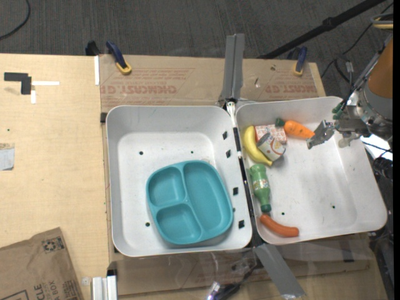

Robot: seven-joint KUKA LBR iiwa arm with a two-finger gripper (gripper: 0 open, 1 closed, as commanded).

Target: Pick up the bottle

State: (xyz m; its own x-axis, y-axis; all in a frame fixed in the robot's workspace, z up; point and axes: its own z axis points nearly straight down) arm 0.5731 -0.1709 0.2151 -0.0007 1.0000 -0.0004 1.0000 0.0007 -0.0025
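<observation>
Clearly the bottle point(260, 189) lies flat in the frame's lower middle, untouched. The gripper point(320, 135) hovers well apart at right; whether it is spread I cannot tell.

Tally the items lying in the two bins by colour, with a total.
Green: 1, green plastic bottle
Yellow: 1, yellow banana
Orange: 2, orange carrot, orange-red sausage
Teal: 1, teal divided plate
White and red: 1, small carton
Total: 6

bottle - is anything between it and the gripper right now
Nothing visible does. The gripper hangs over the upper right of the right bin; the green bottle lies by the bin's left wall. Bare bin floor lies between them. The banana and carton sit above the bottle, the sausage below, off that line.
</observation>
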